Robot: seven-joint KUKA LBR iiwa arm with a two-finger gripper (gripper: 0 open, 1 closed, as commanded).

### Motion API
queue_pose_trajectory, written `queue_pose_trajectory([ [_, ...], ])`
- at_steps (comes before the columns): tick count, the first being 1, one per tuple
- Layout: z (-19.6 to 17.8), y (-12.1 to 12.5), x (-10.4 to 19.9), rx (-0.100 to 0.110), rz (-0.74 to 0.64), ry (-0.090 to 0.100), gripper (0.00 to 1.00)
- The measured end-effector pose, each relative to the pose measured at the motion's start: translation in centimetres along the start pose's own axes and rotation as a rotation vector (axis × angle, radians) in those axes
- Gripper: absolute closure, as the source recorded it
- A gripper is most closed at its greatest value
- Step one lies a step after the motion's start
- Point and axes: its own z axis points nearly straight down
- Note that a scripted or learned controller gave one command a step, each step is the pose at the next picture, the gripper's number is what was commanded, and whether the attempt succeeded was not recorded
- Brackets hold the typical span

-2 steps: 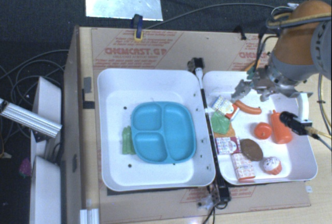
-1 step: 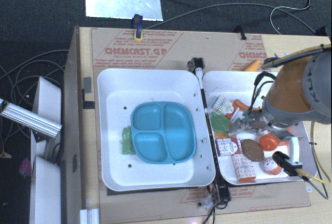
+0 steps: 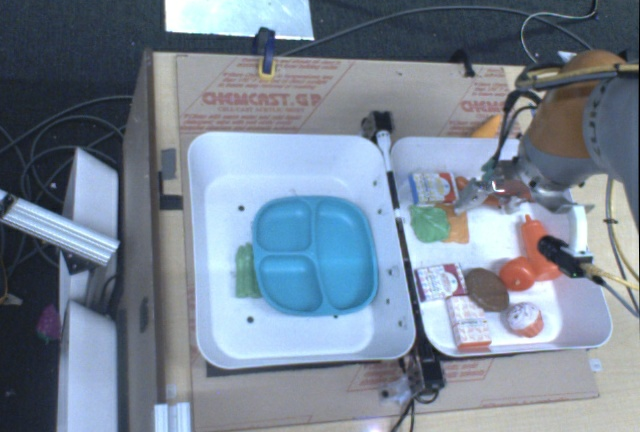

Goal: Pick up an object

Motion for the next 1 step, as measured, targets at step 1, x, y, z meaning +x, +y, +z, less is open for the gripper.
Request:
queue_pose_trajectory([
  [1,-0.05,-2.74,5.64,0.002,-0.001,0.003,0.00],
])
